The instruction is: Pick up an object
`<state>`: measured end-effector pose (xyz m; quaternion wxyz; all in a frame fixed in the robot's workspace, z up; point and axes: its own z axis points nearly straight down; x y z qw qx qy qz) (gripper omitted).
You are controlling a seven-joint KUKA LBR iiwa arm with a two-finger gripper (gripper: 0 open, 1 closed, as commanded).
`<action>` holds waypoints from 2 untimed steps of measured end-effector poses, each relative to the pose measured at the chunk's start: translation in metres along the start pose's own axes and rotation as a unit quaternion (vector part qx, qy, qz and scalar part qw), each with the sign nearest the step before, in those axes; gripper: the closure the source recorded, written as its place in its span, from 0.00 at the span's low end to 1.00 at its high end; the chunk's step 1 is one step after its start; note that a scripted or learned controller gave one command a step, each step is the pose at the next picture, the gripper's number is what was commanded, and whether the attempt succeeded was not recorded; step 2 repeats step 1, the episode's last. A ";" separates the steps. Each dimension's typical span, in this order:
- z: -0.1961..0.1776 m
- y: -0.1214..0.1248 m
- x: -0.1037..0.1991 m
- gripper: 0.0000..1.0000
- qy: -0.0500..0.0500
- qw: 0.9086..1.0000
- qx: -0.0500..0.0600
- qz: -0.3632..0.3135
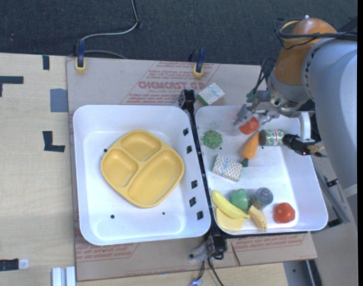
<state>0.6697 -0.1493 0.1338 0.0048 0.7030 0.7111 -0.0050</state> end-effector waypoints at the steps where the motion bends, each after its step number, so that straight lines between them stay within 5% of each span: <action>1: -0.009 0.000 0.000 1.00 -0.001 1.000 0.000 -0.001; 2: -0.009 0.000 0.000 1.00 -0.001 1.000 0.000 -0.001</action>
